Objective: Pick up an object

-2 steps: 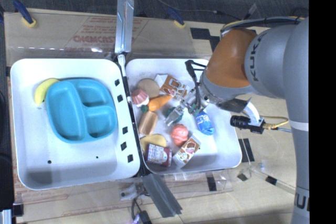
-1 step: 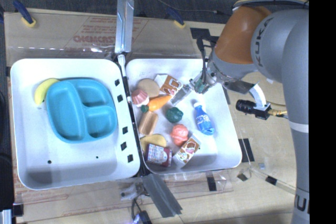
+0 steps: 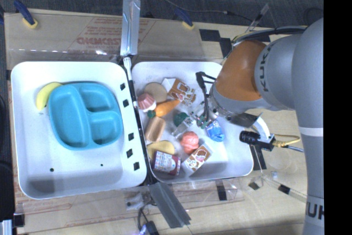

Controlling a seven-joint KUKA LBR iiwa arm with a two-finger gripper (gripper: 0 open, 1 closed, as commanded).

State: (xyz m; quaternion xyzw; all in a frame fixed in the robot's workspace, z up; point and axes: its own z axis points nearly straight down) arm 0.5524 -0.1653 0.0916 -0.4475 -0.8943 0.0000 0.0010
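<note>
**Arm low over the crowded right bin**

Dark carpet surrounds the bench point(image 3: 66, 30), whose tan board top carries faint red lettering and a blue clamp point(image 3: 25, 12) at its far left corner. On it, the left bin point(image 3: 27, 173) holds a blue divided tray point(image 3: 85, 115) with a banana point(image 3: 45, 93) tucked against its left edge. A grey metal bar point(image 3: 130, 25) rises where the two bins meet. The right bin point(image 3: 234, 165) is packed with toy food: a pink cupcake point(image 3: 146, 100), an orange carrot point(image 3: 166, 108), a hot dog bun point(image 3: 155, 129), a red tomato point(image 3: 190, 141) and small printed packets (labels too small to read). The gripper point(image 3: 204, 115) reaches down among the pieces at the bin's middle, just beside a blue-and-white item point(image 3: 215, 131); whether its claw is spread or pinching anything cannot be told. Behind it bulks the grey arm point(image 3: 286, 74) with its orange band point(image 3: 239, 71).
</note>
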